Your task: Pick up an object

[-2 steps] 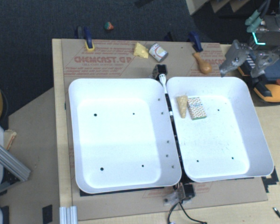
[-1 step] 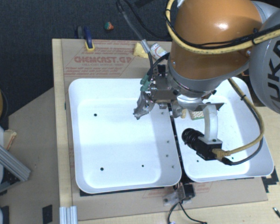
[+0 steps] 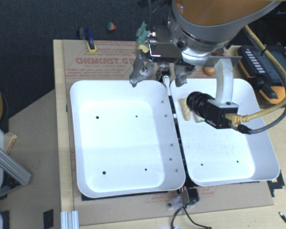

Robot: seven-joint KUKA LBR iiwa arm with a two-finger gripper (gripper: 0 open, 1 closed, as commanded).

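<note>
Dark carpeted floor (image 3: 47, 13) surrounds the pale wooden bench (image 3: 43, 123); a brown printed board (image 3: 105, 58) lies on it.

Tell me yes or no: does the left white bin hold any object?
No, the left white bin shows just bare white floor with small dark dots.

The arm (image 3: 219, 8) is cut off by the top edge and hides the far part of the right bin (image 3: 257, 171). A tan block (image 3: 185, 109) in that bin is partly hidden behind the black camera (image 3: 207, 109). An orange thing (image 3: 209, 71) past the bin's far rim is mostly hidden. A small thing (image 3: 111, 26) on the far floor is too small to identify.
</note>
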